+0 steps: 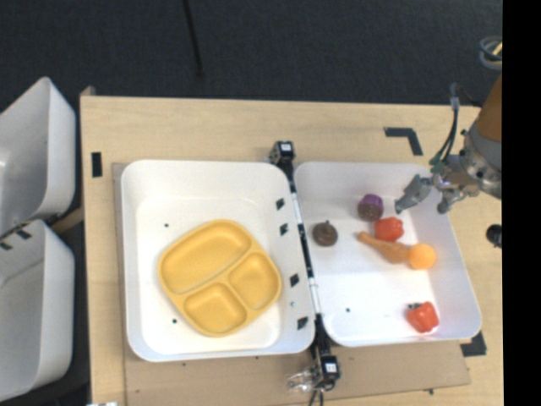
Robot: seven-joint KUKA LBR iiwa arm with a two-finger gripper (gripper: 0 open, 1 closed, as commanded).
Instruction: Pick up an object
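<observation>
The right bin (pixel 372 315) holds several small toy foods: a purple piece (pixel 370 206), a brown round piece (pixel 325 233), a red piece (pixel 389 228), an orange carrot-like piece (pixel 382 247) touching an orange ball (pixel 422 256), and a red pepper-like piece (pixel 423 315) near the front right corner. My gripper (pixel 429 194) hangs over the bin's far right part, to the right of the purple piece, its fingers (pixel 412 194) spread open with nothing between them.
The left bin (pixel 144 328) bears a yellow three-compartment plate (pixel 220 276). White containers (pixel 30 159) stand off the bench at the left. The arm's grey wrist (pixel 482 155) comes in from the right edge.
</observation>
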